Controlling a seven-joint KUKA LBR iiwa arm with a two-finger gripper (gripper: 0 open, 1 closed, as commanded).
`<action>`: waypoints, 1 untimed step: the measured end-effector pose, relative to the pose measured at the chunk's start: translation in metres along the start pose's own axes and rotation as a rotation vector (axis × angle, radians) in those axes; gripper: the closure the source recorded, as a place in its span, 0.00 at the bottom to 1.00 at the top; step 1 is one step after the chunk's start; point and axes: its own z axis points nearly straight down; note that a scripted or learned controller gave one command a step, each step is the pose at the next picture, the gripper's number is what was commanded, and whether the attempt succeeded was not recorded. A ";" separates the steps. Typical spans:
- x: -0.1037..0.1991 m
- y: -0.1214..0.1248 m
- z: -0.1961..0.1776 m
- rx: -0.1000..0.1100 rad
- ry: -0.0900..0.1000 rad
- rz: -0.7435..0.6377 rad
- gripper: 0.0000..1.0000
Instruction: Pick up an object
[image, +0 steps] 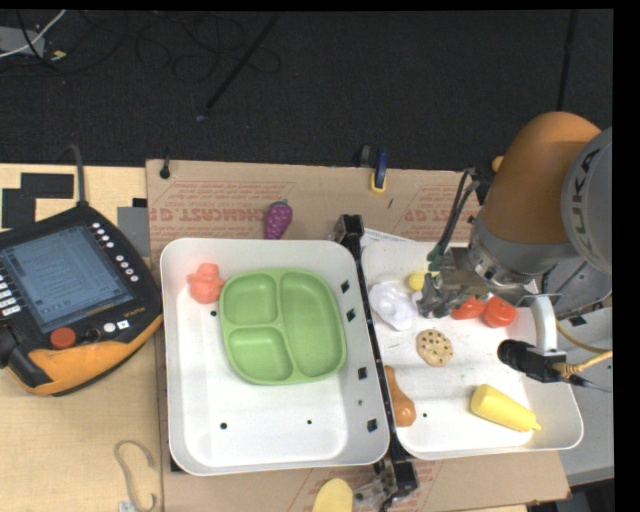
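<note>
The gripper (437, 296) is hanging low in the right bin (570, 420), near that bin's upper middle; whether it is open, closed or gripping anything cannot be told from this slant. Just to its right a red-orange toy (484, 310) is lying with its long axis running roughly left to right, its left end sitting at the gripper's side. A white lump (391, 304) is resting just to the gripper's left, close to the bin's left wall, and a small yellow piece (416, 283) is showing between them. A cookie (434, 347) is lying flat just below the gripper, apart from it. Lower down, a yellow cone-shaped toy (503, 408) is pointing its narrow end toward the lower right, near the bin's bottom rim, and a brown sausage-like toy (399, 398) is lying lengthwise along the left wall. Bare floor is showing in the middle between the cookie and the cone.

In the left bin (260, 440) a green divided plate (282, 326) is sitting centred, with a pink toy (204, 283) near the upper left corner.
</note>
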 end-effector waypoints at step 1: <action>0.046 -0.009 0.014 0.001 -0.001 0.000 1.00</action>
